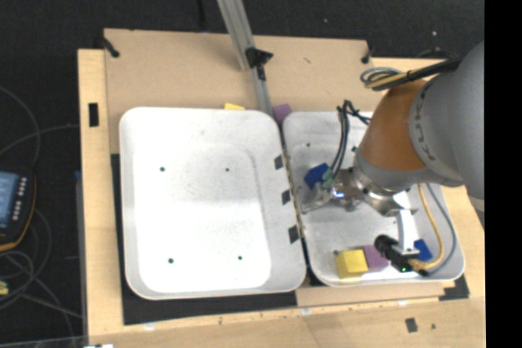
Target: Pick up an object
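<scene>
Arm (424,134): comes in from the right, big grey body with the orange band, bent down over the right bin. It covers a fair chunk of that bin's far right side.

Hand (326,193): low inside the right bin, out toward its left wall, about halfway between the near and far ends. It's a dark jumble of metal and cable from where I'm standing, so honestly I can't tell how the hand is set or whether anything is in it.

Blue block (316,175): right at the hand, on its far-left side, touching or nearly so. Can't say if it's gripped or just sitting next to it.

Yellow block (352,262): near end of the right bin, well apart from the hand, lying flat.

Purple piece (375,257): tucked just behind the yellow block on its right, touching it.

Second blue piece (422,249): near right corner of the right bin, beside some black and orange cable.

Right bin (314,130): white, shallow, holds all of the above.

Left bin (204,200): white, bigger looking, a few dark specks on its floor.

Tabletop (179,65): tan board under both bins, with a small yellow bit (235,106) and a purple bit (282,112) peeking out past the bins' far edge.

Metal pole (232,4): runs slantwise from the far side down to between the bins.
</scene>
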`<move>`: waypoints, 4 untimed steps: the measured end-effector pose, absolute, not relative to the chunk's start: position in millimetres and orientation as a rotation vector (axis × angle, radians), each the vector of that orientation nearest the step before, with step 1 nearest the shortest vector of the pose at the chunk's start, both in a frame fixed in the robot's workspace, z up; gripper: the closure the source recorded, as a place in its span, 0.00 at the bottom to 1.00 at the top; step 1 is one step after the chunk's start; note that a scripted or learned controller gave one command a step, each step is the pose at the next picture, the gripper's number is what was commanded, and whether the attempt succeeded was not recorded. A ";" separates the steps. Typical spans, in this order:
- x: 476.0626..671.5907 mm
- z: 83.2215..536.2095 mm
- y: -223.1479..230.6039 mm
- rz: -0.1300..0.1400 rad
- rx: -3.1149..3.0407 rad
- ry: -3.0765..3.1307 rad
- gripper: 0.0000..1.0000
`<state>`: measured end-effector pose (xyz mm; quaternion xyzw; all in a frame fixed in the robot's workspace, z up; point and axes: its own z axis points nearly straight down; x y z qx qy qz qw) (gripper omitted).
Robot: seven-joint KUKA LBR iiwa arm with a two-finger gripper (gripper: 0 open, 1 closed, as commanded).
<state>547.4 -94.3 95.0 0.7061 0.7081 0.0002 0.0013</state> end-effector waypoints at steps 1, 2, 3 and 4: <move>613.4 97.8 -86.6 0.004 2.212 2.222 0.00; 611.3 108.4 -88.5 0.000 2.211 2.225 1.00; 641.4 152.7 -45.0 0.032 2.212 2.209 1.00; 614.3 201.0 16.5 0.008 2.212 2.225 1.00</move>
